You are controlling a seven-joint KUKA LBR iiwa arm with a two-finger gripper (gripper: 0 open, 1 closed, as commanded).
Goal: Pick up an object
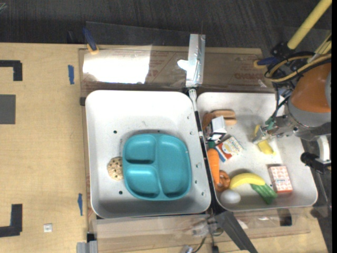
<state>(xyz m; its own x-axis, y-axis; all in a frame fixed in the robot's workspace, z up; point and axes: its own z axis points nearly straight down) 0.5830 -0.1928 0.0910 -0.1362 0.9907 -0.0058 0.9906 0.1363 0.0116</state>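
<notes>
The right bin (247, 105) holds several small things. A bun-like piece (221, 114) lies at the back, with a small white carton (217, 125) and a flat packet (229, 146) in front of it. An orange carrot (214, 162) lies along the left wall. A banana (246, 180), a white egg (230, 196), a green piece (265, 192) and a pink box (279, 178) sit at the front. My gripper (267, 128) hangs low over the bin's right part, just above a small yellow piece (266, 147). I see nothing held in it.
The left bin (100, 141) holds a teal divided plate (156, 165) with a cookie (115, 168) beside it on the left. The grey arm with its orange band (314, 91) comes in over the right bin's far right edge. Cables (287, 62) hang behind it.
</notes>
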